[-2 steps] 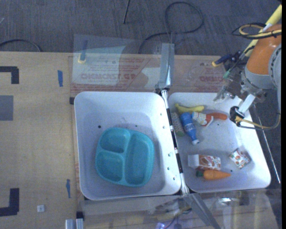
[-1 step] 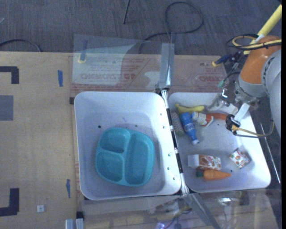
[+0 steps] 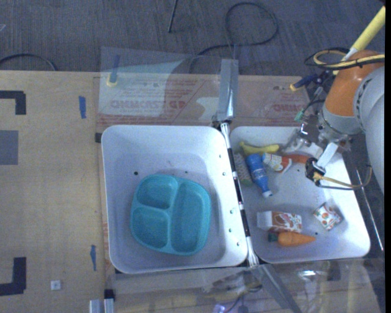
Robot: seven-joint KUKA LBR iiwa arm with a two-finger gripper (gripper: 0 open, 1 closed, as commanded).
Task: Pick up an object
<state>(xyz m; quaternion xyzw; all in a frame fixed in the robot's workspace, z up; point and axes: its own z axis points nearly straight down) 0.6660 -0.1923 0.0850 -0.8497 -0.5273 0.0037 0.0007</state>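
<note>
bench [image 3: 49, 195]: tan wood, black and blue tape marks | floor [image 3: 91, 24]: grey, black cables [image 3: 250, 18] | light: dim, bluish

Left bin [image 3: 116, 153]: holds a divided plate [image 3: 171, 214], lying toward the near side, a bit left of the bin's middle.
Right bin [image 3: 360, 241]: just beside the left bin, their rims meeting along the middle.
Banana [image 3: 259, 147]: far left corner of the right bin.
Bottle [image 3: 258, 173]: just in front of the banana, lying slantwise near the bin's left wall.
Carton [image 3: 279, 220]: near side of the right bin, left of centre.
Carrot [image 3: 292, 239]: just in front of the carton, touching or nearly so.
Small packet [image 3: 327, 216]: right of the carton, apart from it.
Gripper [image 3: 305, 143]: over the far side of the right bin, right of the banana.
</note>
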